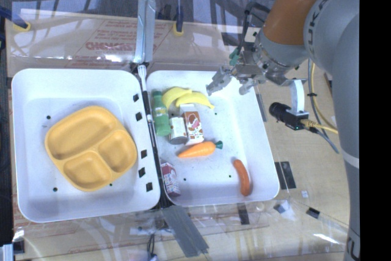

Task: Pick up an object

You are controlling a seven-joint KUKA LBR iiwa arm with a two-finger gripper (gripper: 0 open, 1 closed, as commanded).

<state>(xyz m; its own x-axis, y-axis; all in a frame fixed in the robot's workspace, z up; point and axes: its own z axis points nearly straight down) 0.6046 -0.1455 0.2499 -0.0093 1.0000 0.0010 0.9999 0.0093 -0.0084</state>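
Observation:
My gripper (231,83) hangs over the right bin's far right corner, its two fingers spread open with nothing between them. Below and left of it lie a yellow banana (184,98), a green bottle (160,113), a small red-and-white carton (193,123) and a grey can (178,130), all packed close together. An orange carrot (197,150) lies in the middle of the right bin (259,137). A brown sausage (243,176) rests near the front right corner. A red can (169,179) leans against the bin's left wall.
The left bin (30,192) holds a yellow divided plate (90,147). A metal divider bar (145,30) rises between the bins at the back. The arm's orange band (293,6) and grey body stand at the right, with cables beside them.

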